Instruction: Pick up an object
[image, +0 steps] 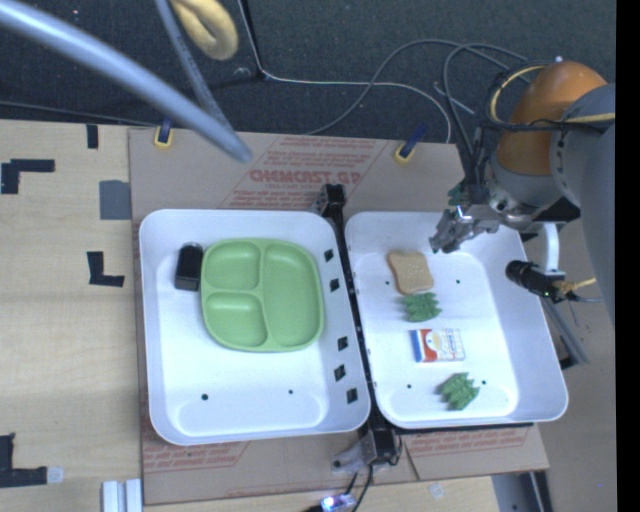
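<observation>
I've got the gripper (447, 238) over the right bin (520, 345), near its back edge; its fingers look close together with nothing between them. Just beside it sits the tan bread slice (410, 270). Below that I see a green leafy piece (422, 307), then the small white carton (437, 346), then another green piece (459, 391). The left bin (170, 380) holds a green divided plate (264, 294) and a black block (188, 267).
</observation>
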